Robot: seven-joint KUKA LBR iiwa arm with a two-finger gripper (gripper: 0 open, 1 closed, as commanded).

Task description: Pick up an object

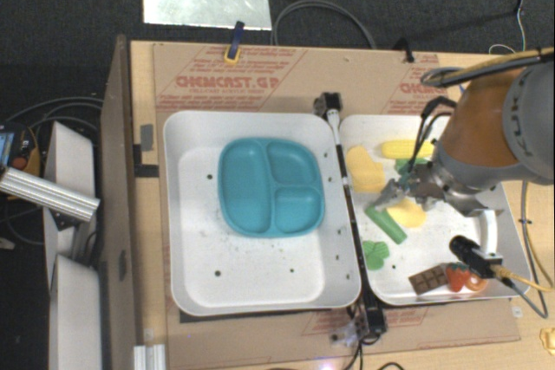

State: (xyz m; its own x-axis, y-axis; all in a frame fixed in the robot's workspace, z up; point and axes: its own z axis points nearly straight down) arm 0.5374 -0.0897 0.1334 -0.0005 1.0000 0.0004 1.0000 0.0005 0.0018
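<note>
The gripper (406, 193) hangs low over the middle of the right bin (431, 249), at the frame's right; its arm slants in from the right edge, probably so the tool comes down on the clutter from above. From this slant I cannot tell how far the gripper is spread, and nothing shows as held in it. The likeliest thing to pick is the small yellow piece (409, 217), which lies just below the gripper in the frame, touching or nearly touching the green stick (386, 223) on its left.

The right bin holds the loose toy foods: a yellow corn cob (397, 149) near its upper edge; a yellow block (365, 170) by the left wall; a green lump (375, 253) lower left; a brown chocolate bar (427, 279) and a red-orange piece (460, 279) along the lower rim.

The left bin (195, 260), centre frame, holds a teal divided plate (270, 186) lying flat, its compartments bare; both bins sit side by side on the bench (260, 69), walls touching.
</note>
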